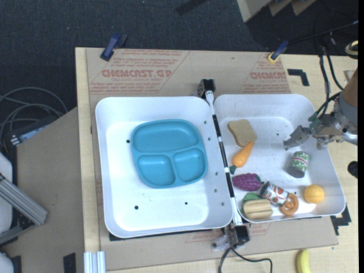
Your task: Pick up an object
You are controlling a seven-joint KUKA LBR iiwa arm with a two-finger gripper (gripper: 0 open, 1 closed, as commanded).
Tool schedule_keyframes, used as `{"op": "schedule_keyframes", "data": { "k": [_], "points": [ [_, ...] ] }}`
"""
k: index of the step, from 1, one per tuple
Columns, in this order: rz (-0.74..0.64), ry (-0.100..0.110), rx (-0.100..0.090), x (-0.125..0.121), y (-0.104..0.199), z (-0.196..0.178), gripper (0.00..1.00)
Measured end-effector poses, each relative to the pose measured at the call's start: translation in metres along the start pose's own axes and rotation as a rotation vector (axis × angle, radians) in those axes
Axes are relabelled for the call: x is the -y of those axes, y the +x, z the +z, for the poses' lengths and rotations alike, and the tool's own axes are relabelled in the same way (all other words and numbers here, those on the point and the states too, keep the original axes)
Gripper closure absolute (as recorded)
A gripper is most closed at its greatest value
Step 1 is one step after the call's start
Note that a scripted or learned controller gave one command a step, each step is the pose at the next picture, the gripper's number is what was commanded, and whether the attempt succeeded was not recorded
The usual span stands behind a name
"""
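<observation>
Hot dog (257,209) lies well below the gripper (310,136); small can (300,162) sits just beneath its spread, empty fingers (294,139)

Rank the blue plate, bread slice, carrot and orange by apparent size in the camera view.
1. blue divided plate, by far the largest
2. bread slice
3. carrot, longer but thinner than the bread; close call
4. orange, smallest

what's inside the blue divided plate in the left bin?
Nothing: the blue plate shows three bare compartments, fully in view. It lies flat in the left bin, so the bin floor beneath it is covered. All the toy food sits in the right bin.
</observation>
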State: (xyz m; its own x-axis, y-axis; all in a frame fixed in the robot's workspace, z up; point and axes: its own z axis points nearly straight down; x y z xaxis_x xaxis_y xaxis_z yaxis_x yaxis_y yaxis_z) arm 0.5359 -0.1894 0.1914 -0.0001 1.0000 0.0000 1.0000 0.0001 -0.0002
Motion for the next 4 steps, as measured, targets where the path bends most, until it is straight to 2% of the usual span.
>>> {"op": "schedule_keyframes", "data": {
  "k": [1, 2, 3, 4],
  "points": [
    [0.000, 0.001, 0.000, 0.024, -0.021, 0.106, 0.00],
    [0.001, -0.002, 0.001, 0.023, -0.022, 0.096, 1.00],
    [-0.002, -0.002, -0.001, -0.025, 0.053, 0.073, 1.00],
    [-0.002, -0.003, -0.001, -0.059, 0.122, 0.006, 1.00]
  ]
}}
